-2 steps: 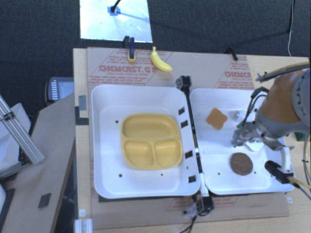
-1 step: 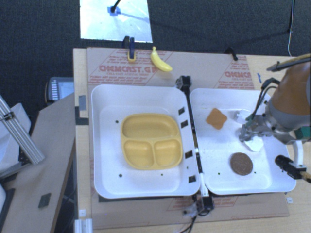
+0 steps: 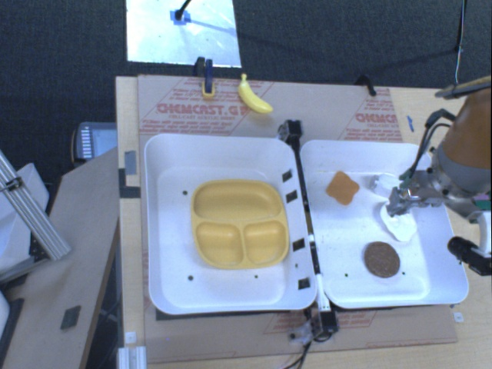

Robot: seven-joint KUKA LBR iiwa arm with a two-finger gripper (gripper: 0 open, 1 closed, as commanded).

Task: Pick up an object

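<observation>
Dark carpet surrounded the surface (image 3: 131, 206), whose top was covered by a printed cardboard sheet (image 3: 338, 102). At the far left a metal rail (image 3: 31, 214) slanted across a lower side bench. Beyond the cardboard lay a shiny metal plate (image 3: 184, 21), and near its front edge a yellow clamp (image 3: 207, 79) and a toy banana (image 3: 254, 97) rested on the cardboard, just beside each other.

Further right, the left bin (image 3: 165, 283) held a yellow divided tray (image 3: 238, 223) with three compartments, lying flat near the bin's middle. A row of black clips ran down the seam between the two bins.

Inside the right bin (image 3: 338, 287) an orange block (image 3: 342, 187) lay toward the far left part, a brown round disc (image 3: 381, 259) sat nearer the front, and a white flat piece (image 3: 399, 227) lay between them, toward the right.

At the right edge the grey arm reached in over the bin, its orange band (image 3: 470, 133) high and the wrist bent down and leftward. The pincer (image 3: 400, 201) hung low, directly above the far end of the white flat piece and seemingly touching it. Whether its grip was released or clenched could not be told. The orange block lay to its left, apart, and the brown disc sat nearer the front, apart.
</observation>
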